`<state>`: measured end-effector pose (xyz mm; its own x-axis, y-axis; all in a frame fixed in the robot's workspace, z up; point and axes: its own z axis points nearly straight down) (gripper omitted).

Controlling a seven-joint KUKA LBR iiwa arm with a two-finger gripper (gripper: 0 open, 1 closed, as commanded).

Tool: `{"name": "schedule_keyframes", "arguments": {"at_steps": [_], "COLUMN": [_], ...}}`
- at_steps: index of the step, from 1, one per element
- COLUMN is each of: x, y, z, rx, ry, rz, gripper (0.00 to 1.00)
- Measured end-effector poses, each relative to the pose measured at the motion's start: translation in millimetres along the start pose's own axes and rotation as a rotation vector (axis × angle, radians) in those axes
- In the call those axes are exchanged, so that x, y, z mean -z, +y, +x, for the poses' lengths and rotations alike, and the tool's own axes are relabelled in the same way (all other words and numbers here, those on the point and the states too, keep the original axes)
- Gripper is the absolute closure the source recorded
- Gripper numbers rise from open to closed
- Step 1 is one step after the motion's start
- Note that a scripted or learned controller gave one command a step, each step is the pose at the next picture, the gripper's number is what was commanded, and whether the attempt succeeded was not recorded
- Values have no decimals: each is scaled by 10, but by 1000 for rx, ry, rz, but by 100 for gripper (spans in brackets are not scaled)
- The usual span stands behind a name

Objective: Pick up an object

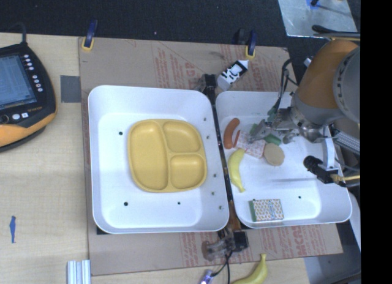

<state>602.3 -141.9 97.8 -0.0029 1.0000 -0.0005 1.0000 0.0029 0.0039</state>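
My pincer (pixel 264 131): low over the right bin's twelve o'clock end, amid clutter; whether it is apart or together I cannot tell.
Risk: pieces crowd under me, so I may nudge or grab two, or close on nothing.
Left bin (pixel 104 209): one yellow divided plate (pixel 166 154), centred.
Right bin (pixel 324 212): banana (pixel 236 169) at nine o'clock, patterned box (pixel 266 209) at six, sausage (pixel 231 133) at ten, round tan piece (pixel 274 154) centred.

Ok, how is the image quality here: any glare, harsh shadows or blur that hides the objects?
Camera view: even, soft lighting; the white bins are bright but not blown out. The yellow divided plate, banana and sausage read clearly. The gripper area is dark, cluttered and slightly soft, so detail there is hard to make out.
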Motion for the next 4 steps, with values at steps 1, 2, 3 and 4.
{"name": "schedule_keyframes", "arguments": {"at_steps": [1,2,3,4], "x": [658,-22,-26,-17], "y": [456,50,-1244,-22], "z": [-683,-157,-153,-707], "rx": [-1,1,3,1], "ry": [0,-2,-1,-3], "rz": [4,0,1,-4], "gripper": [0,0,0,0]}}
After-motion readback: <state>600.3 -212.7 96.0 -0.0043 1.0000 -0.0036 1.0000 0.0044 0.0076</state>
